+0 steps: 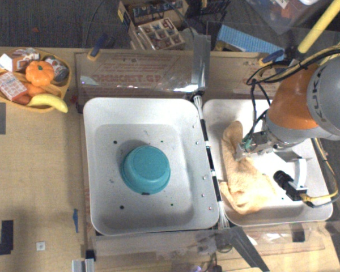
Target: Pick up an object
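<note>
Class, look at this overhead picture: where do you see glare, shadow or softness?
Camera view: glare on the foil strip behind the bins; soft shadow under the teal bowl; the arm looks slightly soft; the left bin is evenly lit.

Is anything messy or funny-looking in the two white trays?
A little. The teal bowl in the left bin sits upside down, bottom facing up. In the right bin, the tan cloth lies crumpled and bunched along the bin's left side rather than spread flat.
</note>
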